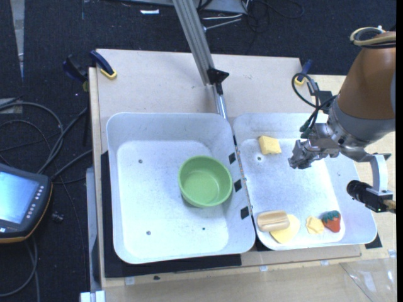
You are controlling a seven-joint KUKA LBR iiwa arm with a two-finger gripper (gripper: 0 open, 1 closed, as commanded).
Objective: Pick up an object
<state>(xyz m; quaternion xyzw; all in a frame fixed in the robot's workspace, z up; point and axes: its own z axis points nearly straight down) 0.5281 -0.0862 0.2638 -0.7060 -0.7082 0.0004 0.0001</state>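
Gripper (298, 158) sits over the right bin (352, 231), upper-middle part, arm coming in from the right w/ orange band up top. Can't tell from my feed if it's apart or together, too dark and small. I see nothing clamped in it.

Objs in right bin: yellow block (270, 145) near the back wall, just left of the gripper, apart from it, not touching as far as I can see. Along the front edge: tan bun-like piece (272, 219) resting on/against a pale yellow piece (286, 233), those two touching. Right of them a small yellow chunk (315, 225), and just beside that a red strawberry-looking item (332, 221) w/ green top. Front-row stuff is well apart from the gripper.

Left bin (126, 168): green bowl (205, 181) upright, right of center, near the divider side between bins.

Bins sit side by side on the tan bench (157, 80). Tablet-type screen (19, 200) on the floor at far left, cables around it.
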